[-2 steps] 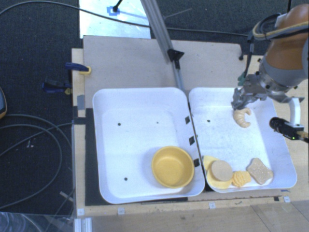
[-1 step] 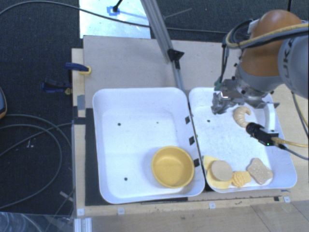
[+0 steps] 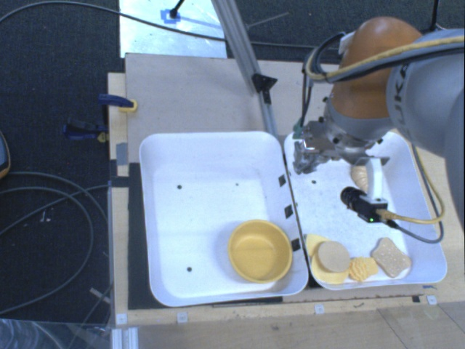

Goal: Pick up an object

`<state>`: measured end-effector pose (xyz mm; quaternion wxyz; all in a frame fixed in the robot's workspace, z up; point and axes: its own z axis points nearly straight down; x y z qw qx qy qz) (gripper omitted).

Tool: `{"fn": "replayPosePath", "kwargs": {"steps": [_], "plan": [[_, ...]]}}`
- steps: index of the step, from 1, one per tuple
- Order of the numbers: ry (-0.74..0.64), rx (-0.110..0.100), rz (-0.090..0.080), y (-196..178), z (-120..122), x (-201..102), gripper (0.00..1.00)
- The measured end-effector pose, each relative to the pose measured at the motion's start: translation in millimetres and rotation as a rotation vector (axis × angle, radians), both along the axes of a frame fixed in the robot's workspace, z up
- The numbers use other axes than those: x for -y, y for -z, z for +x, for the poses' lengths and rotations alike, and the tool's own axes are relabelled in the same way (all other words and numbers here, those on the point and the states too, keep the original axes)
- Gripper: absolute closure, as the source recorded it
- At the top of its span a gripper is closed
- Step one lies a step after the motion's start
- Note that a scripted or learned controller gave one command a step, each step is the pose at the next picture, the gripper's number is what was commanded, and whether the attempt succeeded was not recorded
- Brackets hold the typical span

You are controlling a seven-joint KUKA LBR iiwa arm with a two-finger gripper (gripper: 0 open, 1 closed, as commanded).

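My gripper (image 3: 304, 160) hangs over the upper left corner of the right bin (image 3: 327, 213), close to the wall between the two bins. I see nothing held in it. A beige lump (image 3: 359, 176) lies just to its right, partly under the wrist. Along the right bin's front edge lie a round tan disc (image 3: 334, 256) on a yellow piece, a ridged yellow piece (image 3: 362, 269) and a bread slice (image 3: 391, 257). A yellow bowl (image 3: 260, 250) sits upright in the front right corner of the left bin (image 3: 211, 140).
A black unit with a cable (image 3: 361, 202) hangs from the wrist over the middle of the right bin. A slanted metal pole (image 3: 236, 31) ends behind the bins. Blue clamps (image 3: 116, 102) grip the bench's left edge. Loose cables (image 3: 51, 209) lie on the floor at left.
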<state>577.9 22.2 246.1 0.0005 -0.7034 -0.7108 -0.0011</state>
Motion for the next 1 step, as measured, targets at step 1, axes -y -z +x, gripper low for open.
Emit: {"fn": "replayPosePath", "kwargs": {"steps": [1], "plan": [[0.0,-0.001,0.0,2.1,-20.4,-44.9,1.0]]}}
